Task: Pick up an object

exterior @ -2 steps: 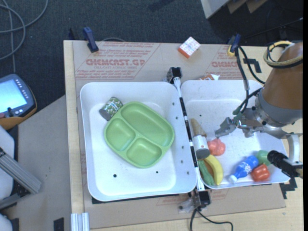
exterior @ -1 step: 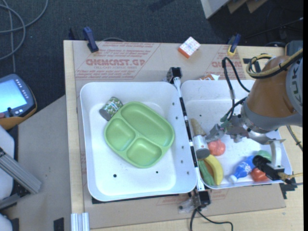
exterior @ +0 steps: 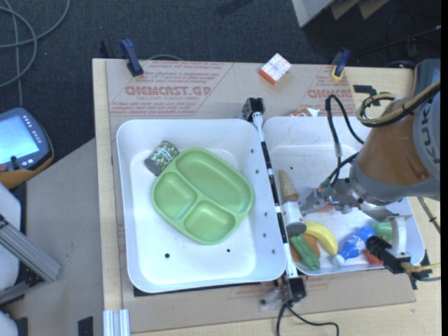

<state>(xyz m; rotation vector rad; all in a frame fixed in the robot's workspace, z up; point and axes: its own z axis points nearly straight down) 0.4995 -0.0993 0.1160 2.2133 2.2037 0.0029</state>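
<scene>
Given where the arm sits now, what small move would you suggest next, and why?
Probably lower the gripper slightly toward the yellow plastic banana below it in the right white bin: it lies near, and nothing shows between the fingers.

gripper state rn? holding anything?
Gripper: low in the right bin, beside the banana. Open or shut, and any hold: cannot be told.

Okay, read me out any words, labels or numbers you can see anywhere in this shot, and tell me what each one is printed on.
"CHEMCAST GP", red, repeated on the brown board behind the bins; the finer lines beneath are too blurred to read.
Small orange and white box: print too small to read.
Lit screen: nothing legible.
</scene>
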